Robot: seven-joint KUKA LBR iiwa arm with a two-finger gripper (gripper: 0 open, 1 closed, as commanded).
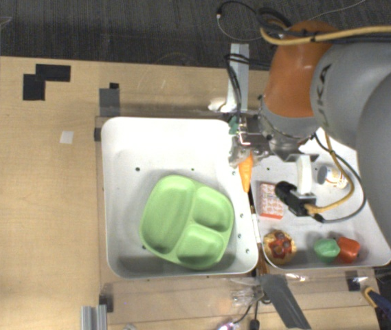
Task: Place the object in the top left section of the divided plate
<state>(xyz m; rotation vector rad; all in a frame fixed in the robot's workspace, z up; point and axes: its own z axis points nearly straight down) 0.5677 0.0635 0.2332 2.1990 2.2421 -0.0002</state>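
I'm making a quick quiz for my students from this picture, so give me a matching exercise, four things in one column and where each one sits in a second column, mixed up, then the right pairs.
Things:
1. green divided plate
2. orange object
3. red and white packet
4. small green item

Places:
A. right bin, near its front edge, beside a red item
B. at the wall between the two bins, just below the gripper
C. left bin, toward its front
D. right bin, close to its left wall

Pairs: 1-C, 2-B, 3-D, 4-A
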